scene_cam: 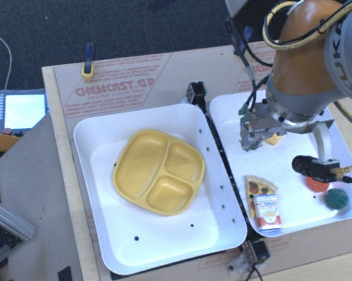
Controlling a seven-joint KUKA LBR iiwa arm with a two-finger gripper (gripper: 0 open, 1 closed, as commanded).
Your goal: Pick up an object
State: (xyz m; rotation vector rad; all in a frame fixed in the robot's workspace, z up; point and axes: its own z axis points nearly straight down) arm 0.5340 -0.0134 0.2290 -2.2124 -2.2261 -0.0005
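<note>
Now, starting at nine o'clock on the worktop (121,79), you are looking at the left bin (113,244), where a yellow plate (159,170) is lying flat at the centre. It is reading as stiff moulded plastic: glossy, rounded-square, with three shallow compartments. I am judging it light but wide and slippery, so only its raised rim or a divider ridge is offering a pinch.

Moving toward three o'clock, the right bin (304,206) is carrying the smaller things. A pizza slice (259,186) is lying flat at seven o'clock of that bin. It is a thin wedge, probably a hard toy, and is sitting too low for an easy grip. Touching it on its six o'clock side, a carton (267,211) is lying on its back. It is looking boxy, light and likely crushable, so it is best taken across its narrow sides.

The gripper (254,136) is hanging over the bin's ten o'clock area, and you are not able to tell whether it is spread or pressed together. Just beside it, at its four o'clock, a small yellow piece (272,140) is peeking out, its shape unclear. Toward five o'clock, an orange-red piece (317,183) is lying partly hidden. A green ball (336,198), fuzzy-looking and probably soft, is sitting near the corner, and it is likely the most forgiving thing to squeeze.
</note>
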